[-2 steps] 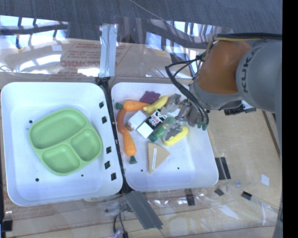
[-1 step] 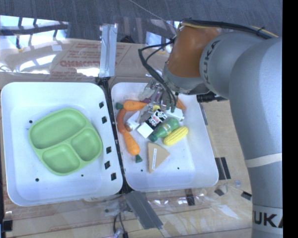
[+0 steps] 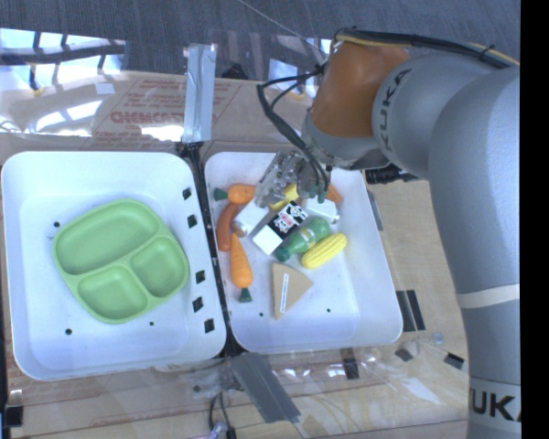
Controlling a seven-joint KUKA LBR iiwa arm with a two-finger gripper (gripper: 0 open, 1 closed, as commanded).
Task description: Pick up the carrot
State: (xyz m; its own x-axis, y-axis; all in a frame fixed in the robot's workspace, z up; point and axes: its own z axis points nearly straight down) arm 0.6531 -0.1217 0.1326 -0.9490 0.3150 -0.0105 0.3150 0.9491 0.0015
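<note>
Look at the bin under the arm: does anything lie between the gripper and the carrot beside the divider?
Partly. The gripper hangs over the clutter in the right bin. A white carton lies between it and the carrot. The carrot's upper side looks uncovered, so a reach from above seems open.

green tray [image 3: 119,254], orange carrot [image 3: 241,262], yellow corn [image 3: 324,250], white bins [image 3: 37,190]

Dark grey carpet [image 3: 119,3] covered the floor beyond the bench. Flattened cardboard with red print [image 3: 142,108] lay behind the bins under glossy plastic, which caught bright window reflections. The bench top [image 3: 421,273] was pale wood.
</note>
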